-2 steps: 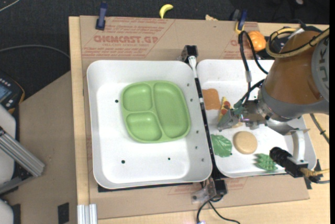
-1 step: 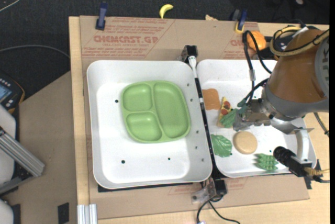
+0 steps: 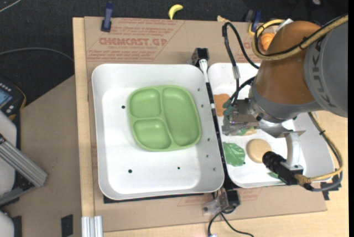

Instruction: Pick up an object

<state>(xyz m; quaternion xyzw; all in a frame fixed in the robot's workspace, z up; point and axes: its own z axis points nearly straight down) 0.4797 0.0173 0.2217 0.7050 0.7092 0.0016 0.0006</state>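
The round tan flat disc (image 3: 257, 149) lies in the right white bin (image 3: 315, 161), at about four o'clock from the claw (image 3: 239, 121); whether the claw is wide or narrow cannot be told.

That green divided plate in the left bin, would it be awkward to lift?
Probably. The green plate lies flat with a low rounded rim, giving fingers little to pinch. It looks like smooth plastic, so likely light, stiff, and a bit slippery, apt to slide across the left bin.
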